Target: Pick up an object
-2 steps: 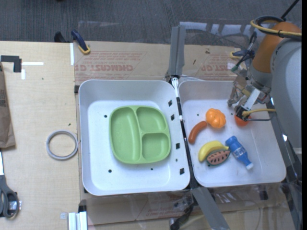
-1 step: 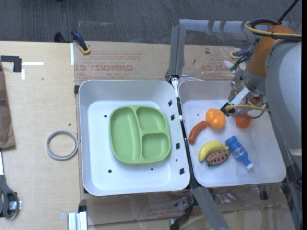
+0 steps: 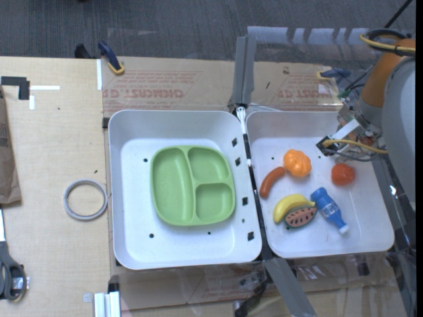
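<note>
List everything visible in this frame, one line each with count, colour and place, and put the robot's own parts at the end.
bins: 2, white, side by side on the bench
divided plate: 1, green, three compartments, in the left bin
orange pepper: 1, orange, upper middle of the right bin
sausage: 1, reddish orange, left side of the right bin
tomato: 1, red, right side of the right bin
banana: 1, yellow, lower part of the right bin
watermelon slice: 1, red with green rind, against the banana
bottle: 1, blue with a white label, right of the banana
tape ring: 1, grey, on the bench left of the bins
clamp: 1, blue and yellow, top of the bench
arm: 1, grey with an orange band, right edge
gripper: 1, dark, over the right bin's upper right
</note>
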You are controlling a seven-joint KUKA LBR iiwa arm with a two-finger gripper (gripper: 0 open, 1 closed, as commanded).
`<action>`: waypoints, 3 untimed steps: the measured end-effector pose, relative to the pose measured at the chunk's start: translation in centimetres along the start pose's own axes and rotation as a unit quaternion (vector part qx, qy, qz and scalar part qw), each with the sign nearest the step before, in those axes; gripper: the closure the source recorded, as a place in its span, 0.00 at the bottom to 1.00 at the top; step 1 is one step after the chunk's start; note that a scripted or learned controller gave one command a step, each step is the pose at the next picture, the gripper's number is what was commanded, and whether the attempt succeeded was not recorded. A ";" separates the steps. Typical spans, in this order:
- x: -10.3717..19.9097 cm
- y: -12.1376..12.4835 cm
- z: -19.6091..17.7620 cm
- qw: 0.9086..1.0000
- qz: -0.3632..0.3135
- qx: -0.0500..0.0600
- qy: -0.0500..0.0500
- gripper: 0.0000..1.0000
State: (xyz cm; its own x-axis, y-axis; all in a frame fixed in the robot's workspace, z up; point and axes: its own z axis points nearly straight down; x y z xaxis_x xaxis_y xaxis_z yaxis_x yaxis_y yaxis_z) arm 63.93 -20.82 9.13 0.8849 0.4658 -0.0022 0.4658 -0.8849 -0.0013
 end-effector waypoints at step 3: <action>0.4 1.4 0.0 0.991 0.137 0.001 0.001 1.00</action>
State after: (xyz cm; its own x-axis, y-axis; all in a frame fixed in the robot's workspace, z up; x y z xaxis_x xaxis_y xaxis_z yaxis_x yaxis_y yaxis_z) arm 64.92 -21.88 9.17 0.9781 0.2083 -0.0007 0.2083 -0.9781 -0.0023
